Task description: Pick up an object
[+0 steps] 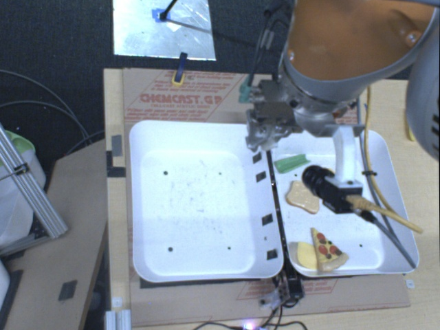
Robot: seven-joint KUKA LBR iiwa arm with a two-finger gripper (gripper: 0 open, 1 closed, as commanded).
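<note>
The gripper (265,137) is hovering over the right bin (385,160) near the green piece (291,162), probably lining up a pick; whether it is open or closed cannot be told.

A dark carpeted floor (55,40) fills the upper left of the frame. On it, near the top centre, lies a shiny metal sheet (163,18). The desk (79,205) is pale wood, with printed cardboard (180,96) spread over its middle. Aluminium rails (27,191) lean at the left edge, beside thin black cables (51,108).
</note>
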